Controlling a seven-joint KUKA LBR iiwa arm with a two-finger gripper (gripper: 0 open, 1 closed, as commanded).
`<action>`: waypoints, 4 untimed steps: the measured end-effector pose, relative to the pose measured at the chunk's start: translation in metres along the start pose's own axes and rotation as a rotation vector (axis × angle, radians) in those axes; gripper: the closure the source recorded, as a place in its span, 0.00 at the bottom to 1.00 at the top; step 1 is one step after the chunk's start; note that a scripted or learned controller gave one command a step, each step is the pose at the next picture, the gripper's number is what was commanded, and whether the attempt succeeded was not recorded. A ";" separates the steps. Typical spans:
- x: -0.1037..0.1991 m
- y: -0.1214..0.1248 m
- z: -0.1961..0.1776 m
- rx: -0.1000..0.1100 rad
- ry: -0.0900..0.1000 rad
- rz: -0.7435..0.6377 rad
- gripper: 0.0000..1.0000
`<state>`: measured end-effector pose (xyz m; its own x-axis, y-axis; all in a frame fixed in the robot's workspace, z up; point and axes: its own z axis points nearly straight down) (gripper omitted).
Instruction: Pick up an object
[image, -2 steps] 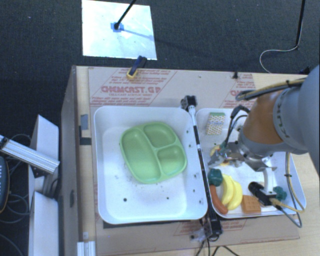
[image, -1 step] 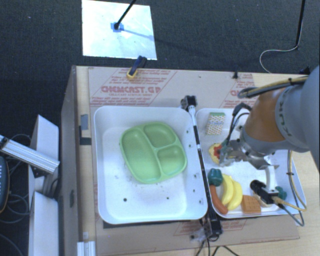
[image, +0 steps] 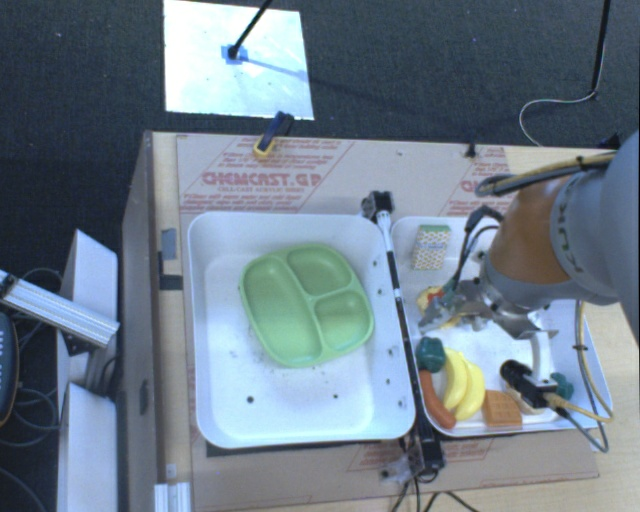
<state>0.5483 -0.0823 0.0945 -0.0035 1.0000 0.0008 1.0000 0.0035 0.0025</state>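
Camera view is taken from above the bench at a slant, with 2 white bins side by side. The gripper (image: 447, 308) is seen low over the right bin (image: 590, 350), near that bin's left wall, with the wrist and grey arm crowding in from the right. Whether anything is clamped cannot be told, since the tip is blurred and partly masked by the wrist. A small red and yellow object (image: 432, 297) lies touching or just beside the tip, toward the left wall. The banana (image: 461, 383) lies toward the bin's near left corner, its long axis running roughly from the far edge to the near edge. The green tray (image: 306, 303) sits in the left bin (image: 215, 400), well apart.
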 end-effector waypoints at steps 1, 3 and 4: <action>0.000 0.001 -0.010 -0.001 0.001 -0.002 1.00; 0.001 0.001 -0.021 -0.003 0.002 -0.003 1.00; 0.001 0.001 -0.021 -0.003 0.002 -0.003 0.00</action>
<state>0.5495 -0.0817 0.1151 -0.0069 1.0000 0.0026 1.0000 0.0069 0.0055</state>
